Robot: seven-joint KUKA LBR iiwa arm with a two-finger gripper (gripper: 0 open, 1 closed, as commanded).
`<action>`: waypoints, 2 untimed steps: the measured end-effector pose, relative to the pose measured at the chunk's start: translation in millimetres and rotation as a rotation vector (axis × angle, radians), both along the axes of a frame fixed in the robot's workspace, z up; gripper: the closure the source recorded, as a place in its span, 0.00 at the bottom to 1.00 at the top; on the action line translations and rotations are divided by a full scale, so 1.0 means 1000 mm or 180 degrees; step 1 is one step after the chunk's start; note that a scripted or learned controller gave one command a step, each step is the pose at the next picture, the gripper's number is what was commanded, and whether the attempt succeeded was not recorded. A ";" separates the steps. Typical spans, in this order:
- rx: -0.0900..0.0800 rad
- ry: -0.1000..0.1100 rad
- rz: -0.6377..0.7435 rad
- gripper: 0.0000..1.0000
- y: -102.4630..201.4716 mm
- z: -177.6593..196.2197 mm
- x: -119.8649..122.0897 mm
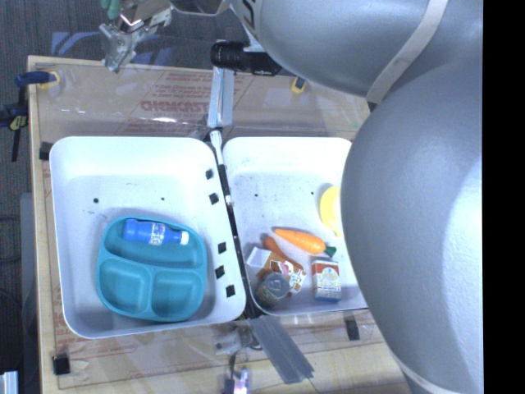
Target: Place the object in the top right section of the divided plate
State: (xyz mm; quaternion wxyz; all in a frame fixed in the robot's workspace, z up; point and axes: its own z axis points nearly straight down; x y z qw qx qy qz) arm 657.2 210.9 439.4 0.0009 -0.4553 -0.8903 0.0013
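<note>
A blue divided plate [135, 292] sits in the left white bin [123, 179], toward its front. A small blue bottle with a white cap [156, 234] lies on its side in the plate's wide upper compartment, cap end to the right. The two smaller lower compartments hold nothing. My gripper [121, 39] hangs far behind the left bin, above the bench's back edge and well away from the plate and bottle. Nothing shows in it. The grey arm sweeps over the upper right of the view.
The right bin [279, 179] holds a carrot [299, 240], a yellow object [330, 208] partly hidden by the arm, a small red-and-white carton [326, 279], a round can [273, 287] and a packet [283, 267]. A black-studded divider [221, 220] separates the bins.
</note>
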 end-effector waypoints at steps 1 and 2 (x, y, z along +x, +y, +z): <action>-0.0002 0.0010 0.0101 1.00 -0.002 -0.001 0.000; -0.0002 0.0014 0.0385 1.00 0.003 -0.001 -0.004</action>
